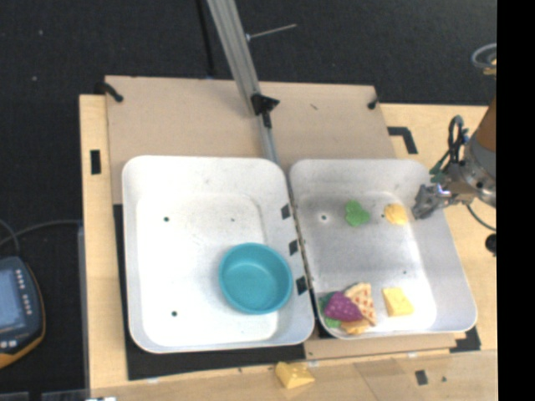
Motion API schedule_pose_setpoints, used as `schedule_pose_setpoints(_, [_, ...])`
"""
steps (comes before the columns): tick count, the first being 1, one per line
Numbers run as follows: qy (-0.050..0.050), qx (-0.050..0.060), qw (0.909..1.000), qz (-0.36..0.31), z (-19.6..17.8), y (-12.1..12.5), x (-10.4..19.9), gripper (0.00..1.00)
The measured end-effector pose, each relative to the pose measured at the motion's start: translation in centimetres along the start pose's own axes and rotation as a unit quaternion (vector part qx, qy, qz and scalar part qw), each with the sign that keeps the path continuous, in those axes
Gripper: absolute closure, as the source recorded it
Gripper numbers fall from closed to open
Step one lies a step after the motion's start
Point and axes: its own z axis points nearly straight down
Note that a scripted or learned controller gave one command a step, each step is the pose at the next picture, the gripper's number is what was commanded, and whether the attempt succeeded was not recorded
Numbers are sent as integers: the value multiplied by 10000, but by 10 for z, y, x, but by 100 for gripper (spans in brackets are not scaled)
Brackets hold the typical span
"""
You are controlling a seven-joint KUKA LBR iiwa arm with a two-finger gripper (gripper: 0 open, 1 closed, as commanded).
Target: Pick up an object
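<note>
Teal round bowl point(255, 277) sits in smooth white left bin point(150, 190).

A small yellow piece point(395, 215) is seen just left of the claw point(423, 202), not touching it. A little green lump point(357, 215) lies farther left. A purple grape bunch point(341, 307), a waffle-like wedge point(361, 301) and a yellow cheese block point(398, 302) are found well below the claw.

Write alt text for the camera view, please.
The gripper hovers at the right bin's edge, near a small yellow piece and a green piece. The left bin holds a blue bowl.
</note>
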Motion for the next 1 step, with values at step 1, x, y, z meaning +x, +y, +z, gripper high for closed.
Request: schedule_pose_setpoints(1, [3, 7, 10000, -18, -51, 1, -1, 100])
